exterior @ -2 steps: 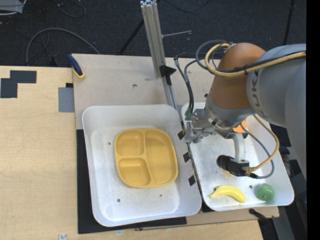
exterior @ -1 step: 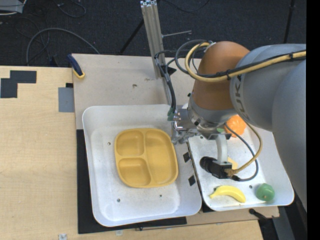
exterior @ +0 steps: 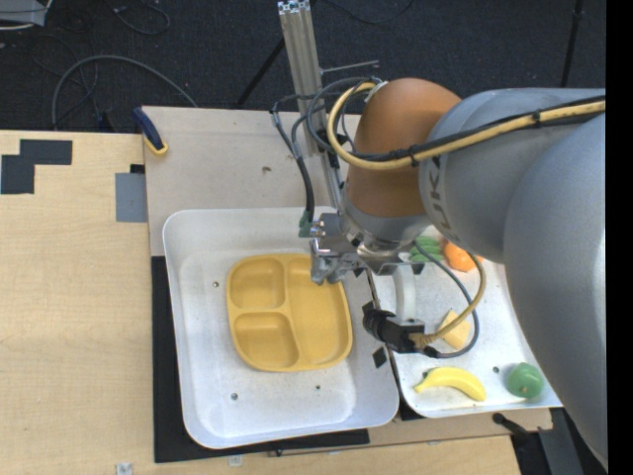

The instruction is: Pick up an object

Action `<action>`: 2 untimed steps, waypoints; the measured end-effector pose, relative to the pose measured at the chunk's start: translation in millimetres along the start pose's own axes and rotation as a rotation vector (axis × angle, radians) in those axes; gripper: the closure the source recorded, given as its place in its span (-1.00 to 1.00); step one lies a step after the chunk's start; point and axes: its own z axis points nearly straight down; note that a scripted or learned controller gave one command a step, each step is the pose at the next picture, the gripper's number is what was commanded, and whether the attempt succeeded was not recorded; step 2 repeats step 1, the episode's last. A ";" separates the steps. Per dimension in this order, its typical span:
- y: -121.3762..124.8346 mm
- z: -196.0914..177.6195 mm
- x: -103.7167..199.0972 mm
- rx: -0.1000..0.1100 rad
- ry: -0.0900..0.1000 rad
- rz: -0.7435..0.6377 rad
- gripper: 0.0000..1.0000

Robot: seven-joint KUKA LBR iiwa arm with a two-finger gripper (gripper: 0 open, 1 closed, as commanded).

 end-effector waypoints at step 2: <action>-0.2 0.0 -0.6 0.000 -0.001 0.001 -1.00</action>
